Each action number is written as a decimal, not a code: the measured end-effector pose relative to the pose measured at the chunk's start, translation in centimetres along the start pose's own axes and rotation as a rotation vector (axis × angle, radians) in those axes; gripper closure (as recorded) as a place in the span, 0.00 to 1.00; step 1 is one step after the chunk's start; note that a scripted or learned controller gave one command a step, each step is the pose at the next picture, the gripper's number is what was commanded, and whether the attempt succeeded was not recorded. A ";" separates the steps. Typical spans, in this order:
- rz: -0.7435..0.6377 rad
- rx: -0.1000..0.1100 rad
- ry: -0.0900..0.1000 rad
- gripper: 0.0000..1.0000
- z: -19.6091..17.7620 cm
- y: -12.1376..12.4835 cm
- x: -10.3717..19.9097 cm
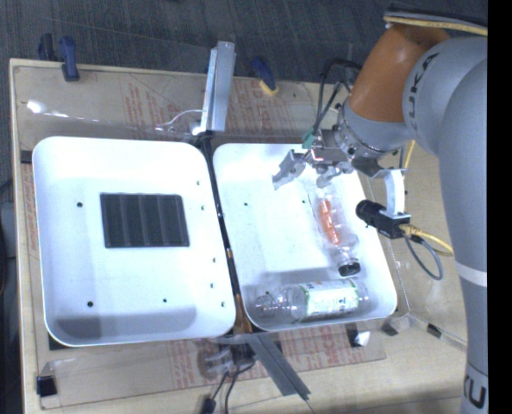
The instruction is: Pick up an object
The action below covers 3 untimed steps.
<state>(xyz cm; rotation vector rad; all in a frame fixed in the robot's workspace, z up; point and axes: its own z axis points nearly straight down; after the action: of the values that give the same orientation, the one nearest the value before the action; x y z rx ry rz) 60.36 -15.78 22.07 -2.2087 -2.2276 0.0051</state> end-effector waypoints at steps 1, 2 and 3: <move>-0.031 -0.002 0.000 0.00 1.6 -3.4 -5.1; -0.050 -0.002 -0.001 0.00 4.5 -0.8 -5.2; -0.199 -0.004 -0.002 0.00 1.7 1.0 -5.1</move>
<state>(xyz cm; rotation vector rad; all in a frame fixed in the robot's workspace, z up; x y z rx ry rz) 61.35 -20.84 20.32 -1.9788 -2.4396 0.0019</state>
